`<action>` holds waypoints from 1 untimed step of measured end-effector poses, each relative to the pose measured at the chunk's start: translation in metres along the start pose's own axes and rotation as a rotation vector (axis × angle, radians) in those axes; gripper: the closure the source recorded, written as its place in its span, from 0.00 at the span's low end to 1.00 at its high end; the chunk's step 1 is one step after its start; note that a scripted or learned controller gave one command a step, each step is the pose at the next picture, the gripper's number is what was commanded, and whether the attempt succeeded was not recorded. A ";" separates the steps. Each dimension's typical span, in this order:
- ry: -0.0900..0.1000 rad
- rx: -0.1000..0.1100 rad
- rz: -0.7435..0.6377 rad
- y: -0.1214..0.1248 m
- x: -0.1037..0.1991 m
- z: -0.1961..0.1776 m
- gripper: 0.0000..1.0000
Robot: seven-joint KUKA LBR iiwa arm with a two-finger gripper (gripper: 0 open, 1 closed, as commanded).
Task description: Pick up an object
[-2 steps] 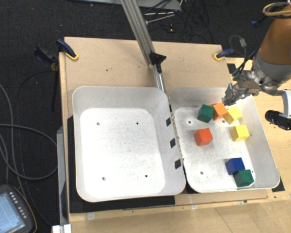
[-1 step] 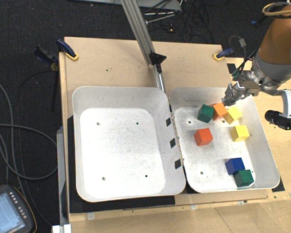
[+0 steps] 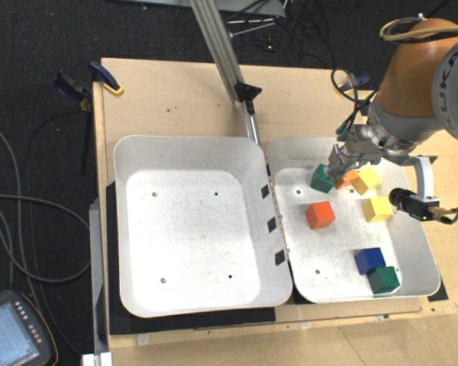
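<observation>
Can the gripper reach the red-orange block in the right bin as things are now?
Probably yes. The red-orange block lies alone on the bin floor, apart from its neighbours, with nothing over it. The gripper is close by, beside the green block.

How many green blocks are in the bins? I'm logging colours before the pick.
2. One green block lies near the right bin's far side, right at the gripper; the other sits at its near right corner. The arm could hide more.

Bright, even overhead light; soft shadows, slight graininess.
</observation>
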State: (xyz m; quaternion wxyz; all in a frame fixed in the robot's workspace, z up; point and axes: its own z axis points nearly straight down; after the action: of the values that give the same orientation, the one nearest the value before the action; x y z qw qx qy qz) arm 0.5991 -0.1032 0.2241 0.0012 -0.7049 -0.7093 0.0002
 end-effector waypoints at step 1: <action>0.000 0.000 -0.001 -0.018 0.048 0.009 1.00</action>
State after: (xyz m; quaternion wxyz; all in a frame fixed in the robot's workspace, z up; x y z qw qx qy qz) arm 0.5807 -0.0550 0.2154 0.0012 -0.7046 -0.7096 -0.0001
